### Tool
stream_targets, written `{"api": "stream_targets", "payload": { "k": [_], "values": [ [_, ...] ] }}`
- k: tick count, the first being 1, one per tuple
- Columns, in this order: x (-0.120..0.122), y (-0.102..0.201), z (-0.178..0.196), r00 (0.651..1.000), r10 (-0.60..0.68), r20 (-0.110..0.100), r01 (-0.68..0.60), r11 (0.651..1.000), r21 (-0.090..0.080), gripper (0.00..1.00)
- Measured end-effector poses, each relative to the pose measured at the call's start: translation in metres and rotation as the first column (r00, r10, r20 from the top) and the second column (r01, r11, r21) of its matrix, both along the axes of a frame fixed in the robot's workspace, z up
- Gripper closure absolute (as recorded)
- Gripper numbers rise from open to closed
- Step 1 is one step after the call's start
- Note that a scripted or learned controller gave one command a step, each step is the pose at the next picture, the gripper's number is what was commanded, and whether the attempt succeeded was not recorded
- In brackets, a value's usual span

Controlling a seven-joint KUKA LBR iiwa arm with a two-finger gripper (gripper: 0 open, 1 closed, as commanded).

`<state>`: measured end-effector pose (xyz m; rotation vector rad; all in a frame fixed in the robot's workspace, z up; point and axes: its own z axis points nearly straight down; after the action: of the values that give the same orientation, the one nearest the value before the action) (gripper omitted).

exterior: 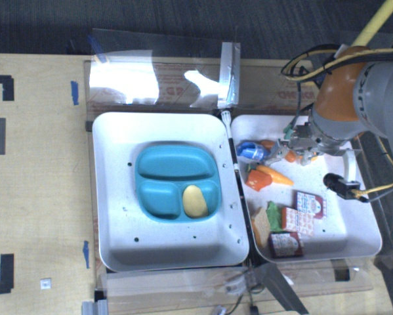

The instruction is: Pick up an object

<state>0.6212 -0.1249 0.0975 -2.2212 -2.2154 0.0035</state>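
Your tool point(293, 151) is hovering in the right bin point(363, 225), just above the orange carrot point(267, 177) and beside the blue can point(251, 151); its grip is probably unreadable here.

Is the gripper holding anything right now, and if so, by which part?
Cannot be told. The gripper sits low in the right bin, near the blue can and orange carrot.

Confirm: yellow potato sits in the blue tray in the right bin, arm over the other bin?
Wrong bin. The camera view shows the yellow potato in the blue tray in the left bin; the arm is over the right bin.
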Motion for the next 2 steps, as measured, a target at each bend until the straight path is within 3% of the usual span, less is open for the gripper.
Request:
{"api": "stream_targets", "payload": {
  "k": [1,2],
  "values": [
    [-0.037,-0.003,-0.011,1.0,0.0,0.012,0.0,1.0,-0.002,0.0],
    [-0.057,0.021,-0.01,0.987,0.16,0.014,-0.16,0.987,-0.006,0.0]
  ]
}}
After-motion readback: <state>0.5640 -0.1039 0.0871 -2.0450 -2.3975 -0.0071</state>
